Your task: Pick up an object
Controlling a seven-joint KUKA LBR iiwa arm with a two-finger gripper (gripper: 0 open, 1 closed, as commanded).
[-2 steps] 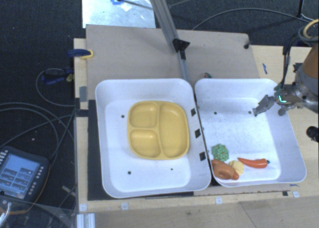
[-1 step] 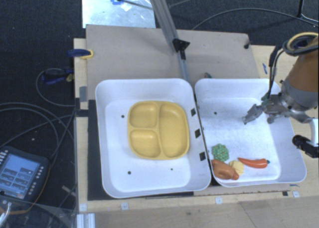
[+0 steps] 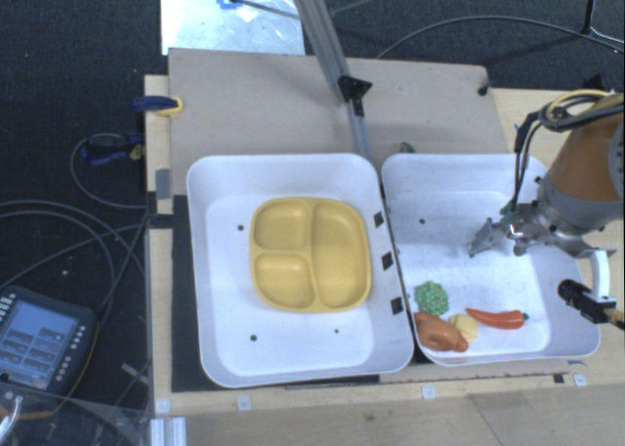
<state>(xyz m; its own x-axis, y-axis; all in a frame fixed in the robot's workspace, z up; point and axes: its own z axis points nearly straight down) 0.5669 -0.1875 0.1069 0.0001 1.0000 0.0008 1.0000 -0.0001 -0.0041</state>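
Observation:
In the right bin (image 3: 459,185), near its front edge, lie a green broccoli piece (image 3: 431,296), a brown-orange food piece (image 3: 439,332), a small pale yellow piece (image 3: 466,328) and a red-orange pepper (image 3: 496,317). My gripper (image 3: 496,243) hangs over the middle of this bin, up and to the right of the broccoli and apart from all the food. Its two fingers are spread open with nothing between them. The orange band of the arm (image 3: 584,166) is at the right edge.
A yellow divided plate (image 3: 311,253) lies in the left bin (image 3: 220,337). A grey pole (image 3: 322,29) slants over the bench's back. Cables and a handheld pendant (image 3: 39,332) lie on the floor at left.

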